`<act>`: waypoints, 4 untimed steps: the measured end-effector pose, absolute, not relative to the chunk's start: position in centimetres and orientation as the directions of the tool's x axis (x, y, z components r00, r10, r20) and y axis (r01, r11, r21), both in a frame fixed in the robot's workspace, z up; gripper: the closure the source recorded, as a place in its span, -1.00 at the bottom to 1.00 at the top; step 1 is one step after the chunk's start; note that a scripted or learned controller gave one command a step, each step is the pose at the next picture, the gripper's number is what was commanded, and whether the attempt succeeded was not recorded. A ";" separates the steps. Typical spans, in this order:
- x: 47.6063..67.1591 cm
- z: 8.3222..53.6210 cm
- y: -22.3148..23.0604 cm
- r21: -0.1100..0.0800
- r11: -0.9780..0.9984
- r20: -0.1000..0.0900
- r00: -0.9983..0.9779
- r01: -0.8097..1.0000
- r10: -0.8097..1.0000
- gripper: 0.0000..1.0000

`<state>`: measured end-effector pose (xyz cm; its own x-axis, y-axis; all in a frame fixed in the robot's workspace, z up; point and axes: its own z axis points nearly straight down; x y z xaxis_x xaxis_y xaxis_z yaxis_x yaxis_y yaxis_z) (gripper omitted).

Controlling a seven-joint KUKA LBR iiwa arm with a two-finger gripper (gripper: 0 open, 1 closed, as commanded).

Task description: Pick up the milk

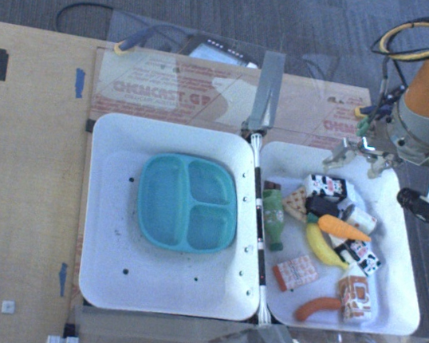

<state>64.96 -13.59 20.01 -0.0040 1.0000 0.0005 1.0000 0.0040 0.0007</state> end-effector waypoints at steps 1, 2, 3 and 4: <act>66.4 11.4 -11.8 0.032 0.121 -0.012 -0.120 0.992 0.993 -1.00; 64.0 10.8 -14.5 0.049 0.110 -0.012 -0.110 0.993 0.994 -1.00; 64.3 12.3 -14.5 0.058 0.109 -0.013 -0.109 0.992 0.994 1.00; 60.6 18.5 -5.1 0.004 0.375 -0.001 -0.375 0.927 0.927 1.00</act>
<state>60.60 -5.08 18.54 -0.3746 0.9272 -0.0012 0.9272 0.3746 0.0037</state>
